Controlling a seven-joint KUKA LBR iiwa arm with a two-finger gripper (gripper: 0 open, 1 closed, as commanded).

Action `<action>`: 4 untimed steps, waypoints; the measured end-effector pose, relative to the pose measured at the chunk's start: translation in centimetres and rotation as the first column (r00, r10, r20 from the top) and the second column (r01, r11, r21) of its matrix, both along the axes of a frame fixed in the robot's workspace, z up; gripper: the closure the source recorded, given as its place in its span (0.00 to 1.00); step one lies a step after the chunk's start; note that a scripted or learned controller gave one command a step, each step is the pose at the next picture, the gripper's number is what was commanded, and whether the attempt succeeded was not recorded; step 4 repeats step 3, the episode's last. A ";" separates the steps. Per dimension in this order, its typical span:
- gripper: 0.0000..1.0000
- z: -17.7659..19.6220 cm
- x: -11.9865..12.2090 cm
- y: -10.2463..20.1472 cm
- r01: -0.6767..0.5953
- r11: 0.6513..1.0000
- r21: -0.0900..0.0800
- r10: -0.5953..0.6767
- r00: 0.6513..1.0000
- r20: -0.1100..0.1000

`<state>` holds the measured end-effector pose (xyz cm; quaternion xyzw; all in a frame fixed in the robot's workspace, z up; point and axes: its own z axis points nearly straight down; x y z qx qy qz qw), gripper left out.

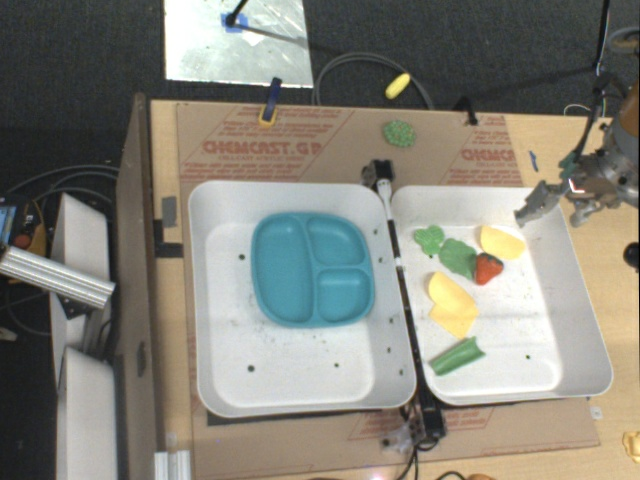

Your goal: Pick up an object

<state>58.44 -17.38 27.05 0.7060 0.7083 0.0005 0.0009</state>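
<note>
The gripper (545, 203) hangs over the right bin's (580, 368) far right corner — jaws apart, gripping nothing — just right of the yellow piece (501, 241) (strawberry (488, 268) beside it).

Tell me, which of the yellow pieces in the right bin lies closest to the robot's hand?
The small yellow piece at the bin's upper right, beside the red strawberry. The larger yellow one lies lower, farther from the hand.

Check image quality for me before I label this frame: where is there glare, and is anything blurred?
Camera view: the shiny silver sheet on the floor glares brightest; the two shallow white bins look evenly lit with soft shadows; the grey claw at the right looks slightly soft, while the blue divided plastic plate is sharp.
</note>
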 end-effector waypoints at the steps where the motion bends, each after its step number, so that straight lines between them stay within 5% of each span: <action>1: 0.00 -12.2 1.3 2.3 -0.004 1.000 0.003 0.004 1.000 -0.006; 2: 0.00 -18.9 0.4 1.8 0.002 1.000 0.001 -0.002 1.000 -0.003; 3: 1.00 -17.5 0.6 1.8 0.001 1.000 0.000 -0.001 1.000 0.002; 4: 1.00 -17.5 0.6 1.8 0.001 1.000 0.000 -0.001 1.000 0.002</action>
